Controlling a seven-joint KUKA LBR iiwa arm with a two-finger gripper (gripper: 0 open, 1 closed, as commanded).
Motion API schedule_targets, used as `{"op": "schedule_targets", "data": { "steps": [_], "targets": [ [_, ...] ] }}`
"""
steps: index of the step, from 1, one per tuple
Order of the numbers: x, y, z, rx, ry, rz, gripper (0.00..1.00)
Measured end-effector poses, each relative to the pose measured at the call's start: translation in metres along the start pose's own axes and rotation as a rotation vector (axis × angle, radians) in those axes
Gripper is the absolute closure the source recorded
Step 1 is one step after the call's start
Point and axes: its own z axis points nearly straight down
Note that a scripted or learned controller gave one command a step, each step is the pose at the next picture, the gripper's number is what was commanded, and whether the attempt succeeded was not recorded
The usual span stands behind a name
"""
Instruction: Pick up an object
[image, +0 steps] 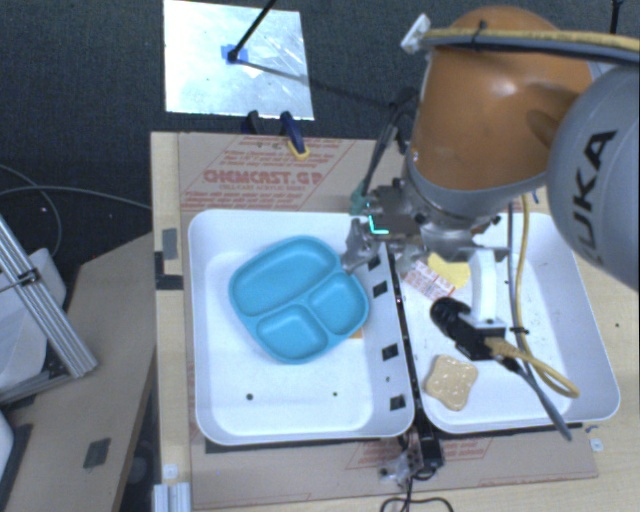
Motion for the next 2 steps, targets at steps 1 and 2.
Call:
{"op": "schedule_targets", "data": {
  "steps": [1,2],
  "targets": [
    [0.031,0.0,0.088,0.004,0.0,-0.003,0.0],
    [0.039,0.021,0.09,0.001,0.0,-0.003,0.0]
  ]
}}
